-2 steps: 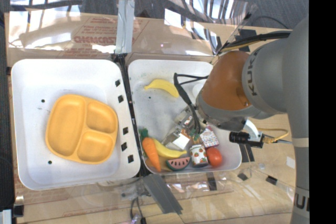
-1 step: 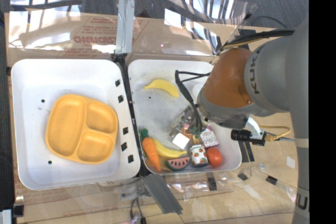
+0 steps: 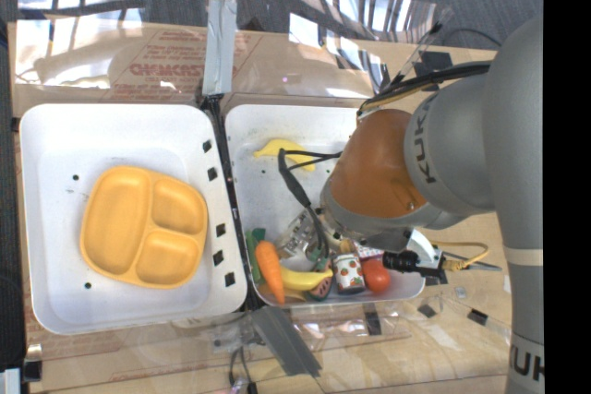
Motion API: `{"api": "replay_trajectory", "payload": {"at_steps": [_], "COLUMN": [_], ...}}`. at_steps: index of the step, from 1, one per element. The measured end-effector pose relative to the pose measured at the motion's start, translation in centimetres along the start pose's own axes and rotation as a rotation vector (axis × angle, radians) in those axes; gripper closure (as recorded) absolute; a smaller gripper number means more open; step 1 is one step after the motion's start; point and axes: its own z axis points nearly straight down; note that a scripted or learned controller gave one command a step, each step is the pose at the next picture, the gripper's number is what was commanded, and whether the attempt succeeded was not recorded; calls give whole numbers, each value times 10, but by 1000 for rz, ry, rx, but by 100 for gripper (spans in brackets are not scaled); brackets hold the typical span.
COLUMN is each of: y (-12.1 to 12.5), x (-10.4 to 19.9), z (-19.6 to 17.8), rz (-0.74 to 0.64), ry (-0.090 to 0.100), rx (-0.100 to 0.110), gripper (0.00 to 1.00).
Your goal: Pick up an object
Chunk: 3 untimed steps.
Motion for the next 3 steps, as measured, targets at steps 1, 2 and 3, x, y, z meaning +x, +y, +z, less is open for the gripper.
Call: {"api": "replay_trajectory", "payload": {"at_steps": [1, 2, 3], "y": [31, 30, -23], "x": [-55, -53, -76], "z": [-129, -124, -1], "rz": [45, 44, -42], "ry": [-10, -1, 4], "rx": [-6, 0, 1], "gripper": [100, 0, 0]}}
